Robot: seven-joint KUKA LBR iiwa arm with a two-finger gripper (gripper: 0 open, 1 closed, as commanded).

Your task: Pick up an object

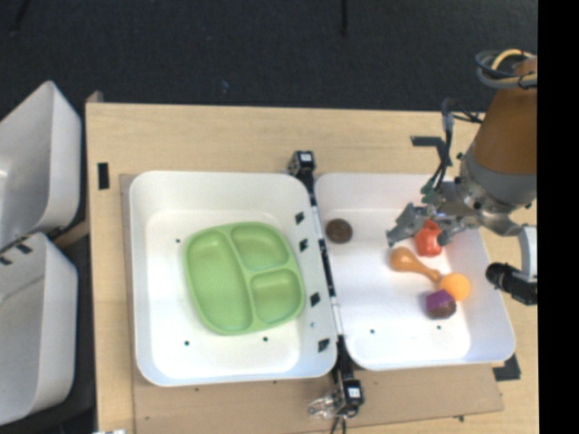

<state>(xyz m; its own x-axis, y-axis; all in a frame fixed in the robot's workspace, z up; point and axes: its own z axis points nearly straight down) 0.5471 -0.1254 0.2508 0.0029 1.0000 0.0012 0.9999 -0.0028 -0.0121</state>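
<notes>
Left bin (154,351): green tray (242,277). Right bin (488,337): toys; hand (427,231) over red one (428,240), grip unclear.

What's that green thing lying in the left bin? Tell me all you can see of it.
The green tray looks like a light green plastic divided plate with rounded corners and three compartments: one long section on its left side and two smaller ones on its right. It lies flat and turned at a slight angle on the floor of the left bin, near the middle. Its compartments hold nothing.
</notes>
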